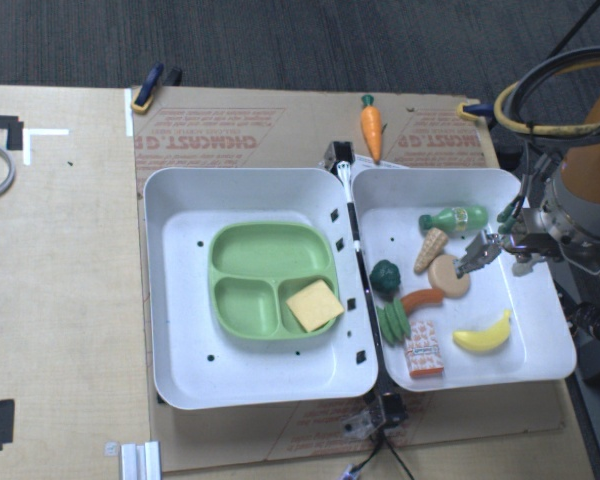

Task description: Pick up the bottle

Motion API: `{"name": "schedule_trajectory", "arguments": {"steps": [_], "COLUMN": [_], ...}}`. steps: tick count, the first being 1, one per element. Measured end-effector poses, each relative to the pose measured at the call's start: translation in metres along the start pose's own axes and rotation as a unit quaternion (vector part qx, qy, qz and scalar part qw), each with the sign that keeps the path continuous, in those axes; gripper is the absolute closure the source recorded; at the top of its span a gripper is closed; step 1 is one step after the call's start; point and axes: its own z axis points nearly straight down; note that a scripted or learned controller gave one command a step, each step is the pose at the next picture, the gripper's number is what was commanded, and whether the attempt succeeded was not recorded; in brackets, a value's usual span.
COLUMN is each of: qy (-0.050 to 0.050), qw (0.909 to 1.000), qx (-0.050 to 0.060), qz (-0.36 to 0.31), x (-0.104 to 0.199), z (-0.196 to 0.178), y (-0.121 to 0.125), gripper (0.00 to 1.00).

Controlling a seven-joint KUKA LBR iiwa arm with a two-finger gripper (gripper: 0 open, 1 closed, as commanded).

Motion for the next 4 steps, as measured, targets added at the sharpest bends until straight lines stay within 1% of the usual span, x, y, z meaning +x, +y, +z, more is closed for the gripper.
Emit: {"name": "schedule_trajectory", "arguments": {"steps": [1,2,3,4], "qy": [0.0,0.0,0.0,0.0], "qw": [1.0,0.9941,0.9853,0.9982], "qx": [0.0,0.0,0.0,0.0], "qz": [0.001,-0.109,-0.171,0.06], "x": [0.0,0.092,0.171,0.215], "z": [-0.009,0.043,0.079,0.015], "y": [0.0,-0.009,-0.009,-0.009], "gripper": [1.0,1.0,1.0,1.0]}}
